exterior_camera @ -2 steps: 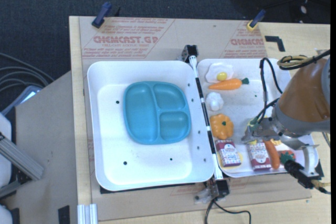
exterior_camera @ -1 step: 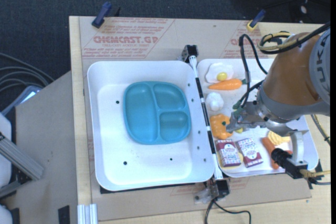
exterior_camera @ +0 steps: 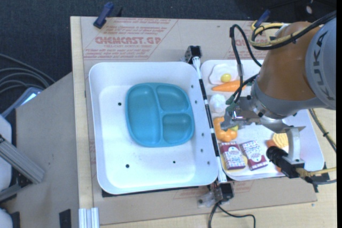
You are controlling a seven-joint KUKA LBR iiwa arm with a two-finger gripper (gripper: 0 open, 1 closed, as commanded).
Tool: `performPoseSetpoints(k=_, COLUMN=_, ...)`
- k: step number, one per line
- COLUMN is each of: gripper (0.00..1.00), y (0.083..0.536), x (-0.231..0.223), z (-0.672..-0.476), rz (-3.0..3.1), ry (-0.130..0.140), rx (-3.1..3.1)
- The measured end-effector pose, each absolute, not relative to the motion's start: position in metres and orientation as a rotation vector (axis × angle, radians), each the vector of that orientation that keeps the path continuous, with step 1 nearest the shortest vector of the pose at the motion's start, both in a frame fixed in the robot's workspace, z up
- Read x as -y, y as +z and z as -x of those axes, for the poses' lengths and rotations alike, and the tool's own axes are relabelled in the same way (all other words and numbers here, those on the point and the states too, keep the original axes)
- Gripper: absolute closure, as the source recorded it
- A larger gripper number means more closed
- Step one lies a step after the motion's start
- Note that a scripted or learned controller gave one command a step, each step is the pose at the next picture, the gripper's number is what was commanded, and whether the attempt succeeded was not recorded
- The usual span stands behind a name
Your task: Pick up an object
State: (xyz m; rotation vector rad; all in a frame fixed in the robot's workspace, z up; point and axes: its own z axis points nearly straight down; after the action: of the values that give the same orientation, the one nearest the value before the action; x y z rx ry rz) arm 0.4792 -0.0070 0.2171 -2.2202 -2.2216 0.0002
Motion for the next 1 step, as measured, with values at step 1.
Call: performPoseSetpoints(k=1, gripper=1.00, y=0.2384, x=-0.0032, z=-0.4793, rz=2.221, ry=0.000, rx=2.222)
